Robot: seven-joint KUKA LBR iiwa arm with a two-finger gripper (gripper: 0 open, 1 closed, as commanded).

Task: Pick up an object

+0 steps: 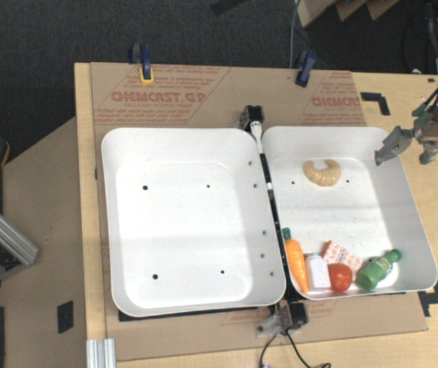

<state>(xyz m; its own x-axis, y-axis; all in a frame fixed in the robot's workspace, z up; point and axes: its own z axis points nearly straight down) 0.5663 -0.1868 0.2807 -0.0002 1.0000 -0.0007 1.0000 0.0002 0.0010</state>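
The right bin (391,205) holds a tan croissant (323,172) near its far side. Along its near edge lie an orange carrot (296,265), a small white box (317,273), a red tomato (340,277), a red-and-white packet (335,251) and a green bottle (377,271). My gripper (410,149) hangs at the bin's far right corner, above the rim. It is open and nothing lies between its fingers (388,147). The croissant is well to its left, and the other objects are nearer the camera.
The left bin (126,205) sits beside the right one, with a black divider strip (266,182) between them. Blue clamps (143,58) hold the brown board at its far edge. Cables and gear hang near the wrist at the right.
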